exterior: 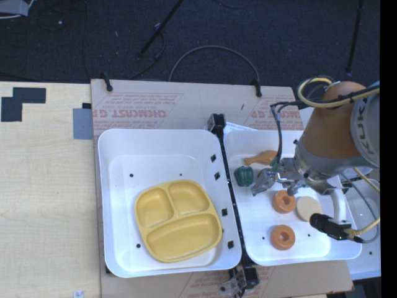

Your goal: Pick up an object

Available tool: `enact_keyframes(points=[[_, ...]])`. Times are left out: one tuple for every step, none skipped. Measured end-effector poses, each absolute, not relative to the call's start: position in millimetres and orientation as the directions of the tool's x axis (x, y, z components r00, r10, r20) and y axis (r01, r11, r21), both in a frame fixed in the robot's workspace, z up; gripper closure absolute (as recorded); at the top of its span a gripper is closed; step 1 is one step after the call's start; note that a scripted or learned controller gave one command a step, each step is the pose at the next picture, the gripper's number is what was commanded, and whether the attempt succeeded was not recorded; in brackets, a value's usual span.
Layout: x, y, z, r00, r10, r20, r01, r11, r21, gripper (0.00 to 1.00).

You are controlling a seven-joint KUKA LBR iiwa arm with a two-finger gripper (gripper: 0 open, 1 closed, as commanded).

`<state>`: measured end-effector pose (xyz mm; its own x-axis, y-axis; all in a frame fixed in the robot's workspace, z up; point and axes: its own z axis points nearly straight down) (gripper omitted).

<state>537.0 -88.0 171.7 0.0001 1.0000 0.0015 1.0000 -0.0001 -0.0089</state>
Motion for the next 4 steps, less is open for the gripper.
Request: enact_keyframes(points=[[535.3, -91.7, 109.9, 0.000, 1.000, 0.002, 1.000, 0.000, -0.006, 0.00], [540.4, -90.6, 97.0, -0.001, 1.000, 0.002, 1.000, 0.001, 0.010, 0.00], [541.9, -92.2, 107.4, 0.005, 1.000, -0.001, 1.000, -0.005, 0.017, 1.00], [538.7, -83.6, 155.9, -0.001, 1.000, 0.001, 1.000, 0.001, -0.001, 1.00]])
